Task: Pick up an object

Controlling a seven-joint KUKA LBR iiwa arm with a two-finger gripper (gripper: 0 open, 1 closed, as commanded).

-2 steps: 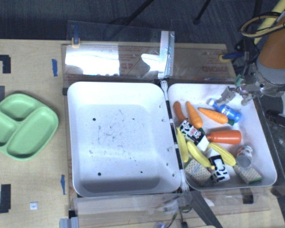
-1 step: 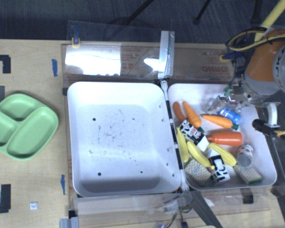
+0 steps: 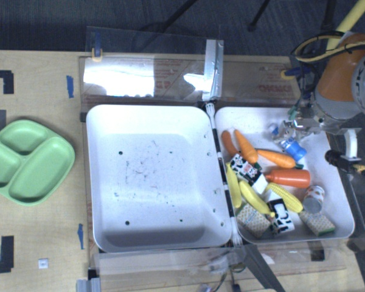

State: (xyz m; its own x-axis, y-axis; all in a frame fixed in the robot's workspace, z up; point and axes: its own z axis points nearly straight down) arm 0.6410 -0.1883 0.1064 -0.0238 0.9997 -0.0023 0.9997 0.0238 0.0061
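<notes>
Arm over the right bin's far corner, nothing lifted yet.

The small blue object [image 3: 294, 148] lies near the back of the right bin [image 3: 344, 224], just beside the orange carrot [image 3: 277, 157] and apart from the heap of bananas [image 3: 249, 194] (toy food, by the look of it). The gripper [image 3: 292, 126] hovers right above it, metal fingertips close to the blue piece; whether the jaws are spread or closed, I cannot tell. My read: this is the approach. Next comes a straight descent, then a clean close without nudging the carrot. The left bin [image 3: 109, 120] sits alongside.
</notes>
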